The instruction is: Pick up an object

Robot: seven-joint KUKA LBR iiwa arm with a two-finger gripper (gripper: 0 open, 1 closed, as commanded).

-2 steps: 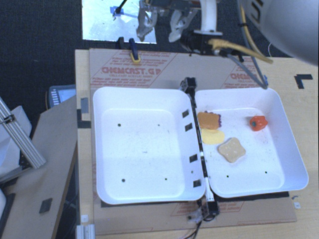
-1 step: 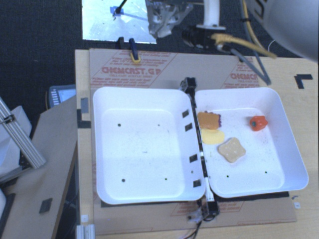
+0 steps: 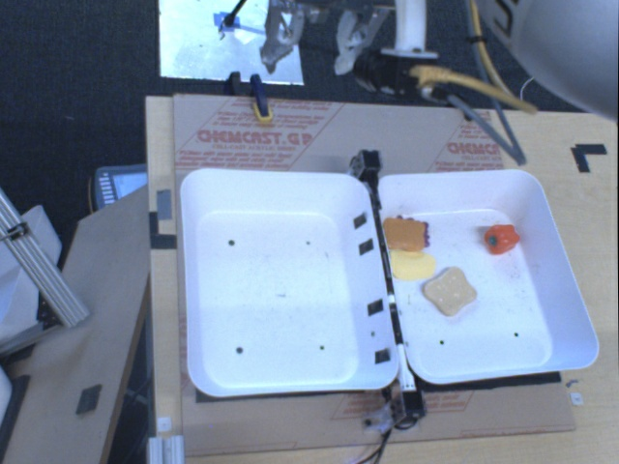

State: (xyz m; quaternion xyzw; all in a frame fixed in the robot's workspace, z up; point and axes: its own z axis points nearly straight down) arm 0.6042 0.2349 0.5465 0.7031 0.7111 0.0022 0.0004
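Glossy white bins (image 3: 280, 187), toast-shaped toy (image 3: 450, 291)

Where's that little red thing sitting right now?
The red object lies in the right bin, near its far right corner, apart from the toast-shaped piece and the yellow slice to its left.

Both bins (image 3: 280, 375): white plastic, smooth, semi-gloss. Sheet under bins (image 3: 319, 129): cardboard, matt, red print. Bench top (image 3: 106, 288): wood-look board, matt. Gripper (image 3: 314, 42): bare metal fingers, dull sheen. Toast-shaped item (image 3: 450, 291): matt, foam/plastic look. Red item (image 3: 501, 240): glossy plastic.
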